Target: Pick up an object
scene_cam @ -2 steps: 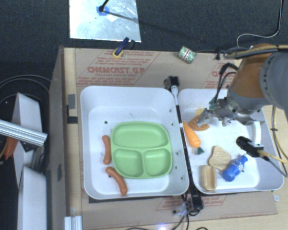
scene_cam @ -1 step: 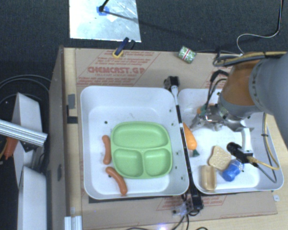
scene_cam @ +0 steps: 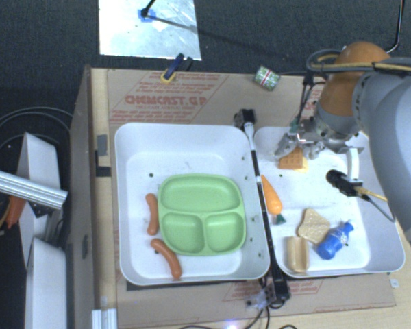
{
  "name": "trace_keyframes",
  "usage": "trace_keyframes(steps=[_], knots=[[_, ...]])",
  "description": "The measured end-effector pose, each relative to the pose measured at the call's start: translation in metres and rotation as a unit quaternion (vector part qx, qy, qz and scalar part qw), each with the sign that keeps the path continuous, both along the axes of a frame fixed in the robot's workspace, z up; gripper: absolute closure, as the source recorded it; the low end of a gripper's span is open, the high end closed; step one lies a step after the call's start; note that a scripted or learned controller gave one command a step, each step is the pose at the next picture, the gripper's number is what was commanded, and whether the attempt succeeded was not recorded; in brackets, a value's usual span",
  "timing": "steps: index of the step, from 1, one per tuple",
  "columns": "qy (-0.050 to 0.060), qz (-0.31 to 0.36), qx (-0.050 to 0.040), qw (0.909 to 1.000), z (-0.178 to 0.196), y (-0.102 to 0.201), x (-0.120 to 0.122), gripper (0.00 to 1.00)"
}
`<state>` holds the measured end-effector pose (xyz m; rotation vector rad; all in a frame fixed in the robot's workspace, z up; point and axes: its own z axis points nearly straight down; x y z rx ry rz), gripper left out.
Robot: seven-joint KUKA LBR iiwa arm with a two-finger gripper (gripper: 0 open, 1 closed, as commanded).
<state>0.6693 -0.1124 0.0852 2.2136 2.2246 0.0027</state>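
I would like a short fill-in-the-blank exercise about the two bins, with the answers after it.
1. The green plate lies in the ___ bin.
2. Two ___ lie beside the plate.
3. The carrot lies at the right bin's ___ edge.
4. The gripper hovers over the ___ bin.

Answers: left; sausages; left; right

arm [scene_cam: 390,108] cut off right — cracker [scene_cam: 292,160] half-hidden

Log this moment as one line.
arm: over right bin | gripper: above cracker | held: nothing seen | carrot, bottle: untouched
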Motion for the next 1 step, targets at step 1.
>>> trace_keyframes(steps=[1], knots=[[-0.002,0.002,-0.0006,1.0000,0.0117,0.0001,0.0014,1.00]])
